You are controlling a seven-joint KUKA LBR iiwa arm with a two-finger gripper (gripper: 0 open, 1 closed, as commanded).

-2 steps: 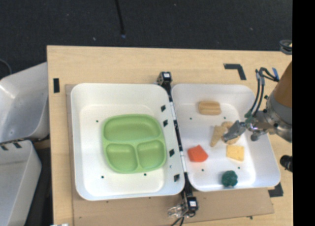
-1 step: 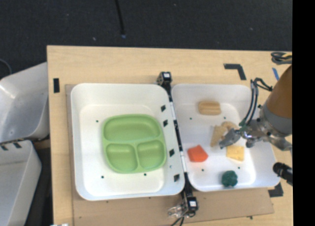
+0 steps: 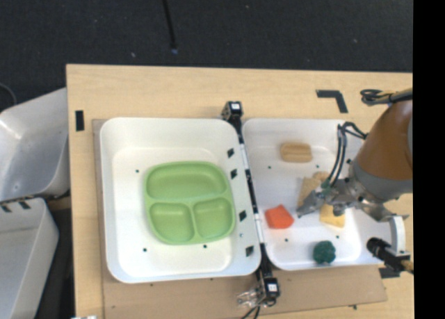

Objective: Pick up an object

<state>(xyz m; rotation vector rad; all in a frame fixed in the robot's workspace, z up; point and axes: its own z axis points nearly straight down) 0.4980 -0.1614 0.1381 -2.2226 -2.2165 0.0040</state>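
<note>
White bins side by side on the wooden bench (image 3: pixel 174 92), and we're looking down at the right bin (image 3: pixel 278 255) where the action is. We see the arm (image 3: pixel 389 151) reaching in from the right, its orange band broad above the wrist, and the gripper (image 3: pixel 321 198) sits low over the middle of that bin. From this angle we can't tell how the gripper is set or whether it has hold of anything.

Around it we count the objects: an orange block (image 3: pixel 279 217) just to the left of the gripper on the bin floor, a tan bread-shaped piece (image 3: pixel 295 152) toward the far side, a pale yellow block (image 3: pixel 333 217) close against the gripper's near right side, and a dark green ball (image 3: pixel 323 252) at the near edge. A brownish piece (image 3: pixel 311 184) lies right by the gripper's far side, partly hidden, so we can't say whether they touch.

Over in the left bin (image 3: pixel 118 172) we have a green tray (image 3: pixel 189 201) with three compartments, lying flat near the middle
</note>
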